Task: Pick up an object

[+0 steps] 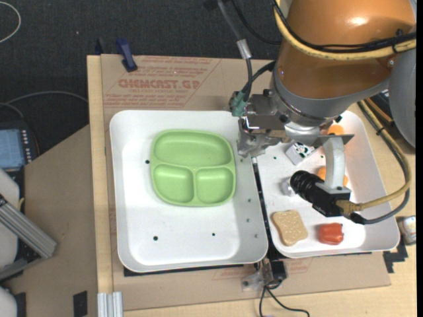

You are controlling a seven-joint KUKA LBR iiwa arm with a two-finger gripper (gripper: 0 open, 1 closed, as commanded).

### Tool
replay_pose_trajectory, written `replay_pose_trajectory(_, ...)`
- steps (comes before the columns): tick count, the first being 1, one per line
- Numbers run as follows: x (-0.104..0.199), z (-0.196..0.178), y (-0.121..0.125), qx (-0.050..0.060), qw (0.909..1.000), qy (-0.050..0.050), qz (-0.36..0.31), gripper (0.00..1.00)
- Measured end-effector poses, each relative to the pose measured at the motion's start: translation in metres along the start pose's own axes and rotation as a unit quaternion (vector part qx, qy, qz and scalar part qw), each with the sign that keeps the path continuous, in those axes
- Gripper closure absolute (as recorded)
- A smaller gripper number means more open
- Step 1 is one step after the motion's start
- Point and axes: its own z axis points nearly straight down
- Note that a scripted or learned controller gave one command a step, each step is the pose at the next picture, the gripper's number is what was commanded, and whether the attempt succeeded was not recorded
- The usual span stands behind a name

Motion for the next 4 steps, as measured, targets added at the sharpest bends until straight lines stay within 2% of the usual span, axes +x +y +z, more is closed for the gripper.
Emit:
replay_pose_trajectory(2, 0.000, -0.020, 0.001, -0.001, 1.0000, 0.000, 0.001, 1.00)
replay_pose_trajectory(3, 0.073, 0.034, -0.002, 0.005, 1.0000, -0.001, -0.002, 1.00)
replay_pose_trajectory(4, 0.011, 0.042, 0.000, 0.003, 1.0000, -0.001, 0.005, 1.00)
